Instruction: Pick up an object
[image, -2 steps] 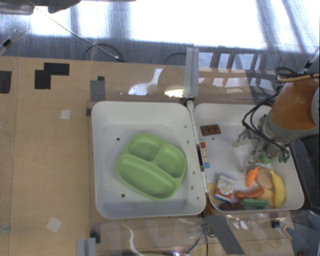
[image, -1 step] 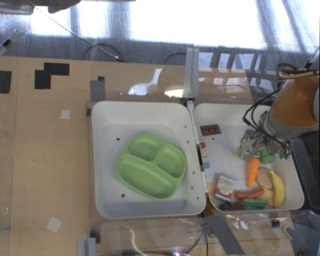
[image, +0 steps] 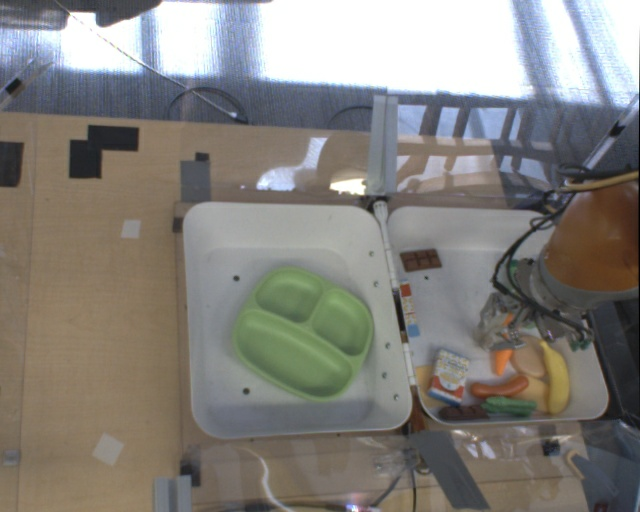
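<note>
1. The left shallow white plastic bin (image: 210, 300) holds a lime-green plastic plate with three compartments (image: 303, 331), lying tilted near its middle.
2. The right shallow white bin (image: 450, 235) holds a small brown chocolate-bar piece (image: 420, 260) near its far left side.
3. Along its near edge lie a small white and red carton (image: 449, 375), a red-brown sausage (image: 499, 386), a green pod (image: 509, 406), a yellow banana (image: 555, 376) and an orange carrot (image: 502, 358).
4. The grey two-finger gripper (image: 520, 326) hangs low over the carrot and banana; whether its claw is apart or together I cannot tell.
</note>
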